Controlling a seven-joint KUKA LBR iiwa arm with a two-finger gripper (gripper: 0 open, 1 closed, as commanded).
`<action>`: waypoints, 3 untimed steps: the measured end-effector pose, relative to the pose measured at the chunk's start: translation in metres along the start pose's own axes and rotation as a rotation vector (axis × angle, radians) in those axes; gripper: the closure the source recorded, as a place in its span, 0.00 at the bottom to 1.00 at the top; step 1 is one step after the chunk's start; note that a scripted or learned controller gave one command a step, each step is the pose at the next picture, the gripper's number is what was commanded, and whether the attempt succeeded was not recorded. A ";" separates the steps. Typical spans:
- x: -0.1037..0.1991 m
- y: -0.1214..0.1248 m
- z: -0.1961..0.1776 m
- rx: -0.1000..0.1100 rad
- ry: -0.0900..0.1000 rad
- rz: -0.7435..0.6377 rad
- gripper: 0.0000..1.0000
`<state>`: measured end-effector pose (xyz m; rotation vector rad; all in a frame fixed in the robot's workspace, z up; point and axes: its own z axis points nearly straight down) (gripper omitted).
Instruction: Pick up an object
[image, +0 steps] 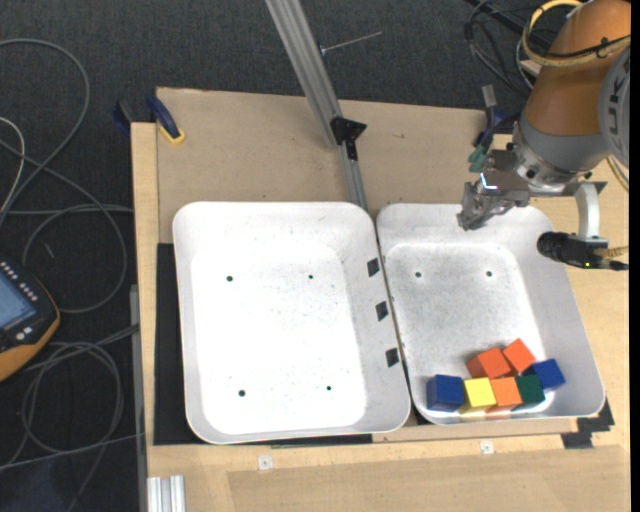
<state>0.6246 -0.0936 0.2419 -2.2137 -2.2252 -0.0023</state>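
Two shallow white bins side by side: left bin (200, 300), right bin (560, 300). Seven small blocks in all, clustered in the right bin's near corner (some edges overlap, so the count is by visible colour patches). Three orange blocks (505, 358), two of them side by side and one in the front row. Two blue blocks (446, 390), at either end of the cluster. One yellow block (479, 393). One green block (529, 388). One gripper (480, 210), on one arm.

The pincer (484, 212) hangs low beneath the orange-banded wrist.
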 end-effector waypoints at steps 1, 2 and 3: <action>0.052 -0.015 -0.011 0.001 0.001 -0.002 1.00; 0.103 -0.027 0.003 0.002 0.000 -0.001 1.00; 0.146 -0.040 0.007 0.003 0.000 0.000 1.00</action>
